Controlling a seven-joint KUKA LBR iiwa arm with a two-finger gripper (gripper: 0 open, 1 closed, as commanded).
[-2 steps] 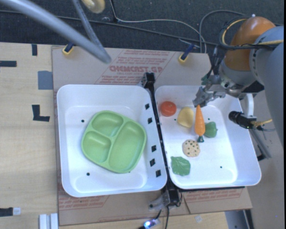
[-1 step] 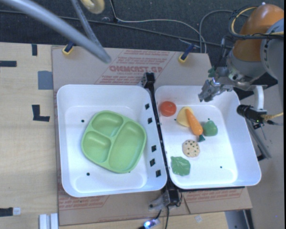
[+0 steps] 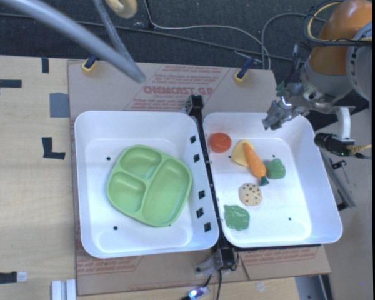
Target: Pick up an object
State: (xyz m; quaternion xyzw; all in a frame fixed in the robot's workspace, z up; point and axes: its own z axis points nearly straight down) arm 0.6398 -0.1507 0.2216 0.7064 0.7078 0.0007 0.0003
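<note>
The right bin (image 3: 300, 230) holds a red tomato (image 3: 220, 142), a yellow piece (image 3: 239, 153) under an orange carrot (image 3: 255, 160), a dark green piece (image 3: 275, 169), a speckled cookie (image 3: 250, 194) and a green leafy piece (image 3: 236, 217). My gripper (image 3: 275, 119) hangs over the bin's far right corner, up and to the right of the carrot. Nothing shows between its fingers.
A green divided plate (image 3: 150, 184) lies in the left bin (image 3: 90, 230). A black divider (image 3: 202, 167) runs between the bins. Cables (image 3: 237, 33) trail across the dark back area, and a grey pole (image 3: 69, 20) crosses the upper left.
</note>
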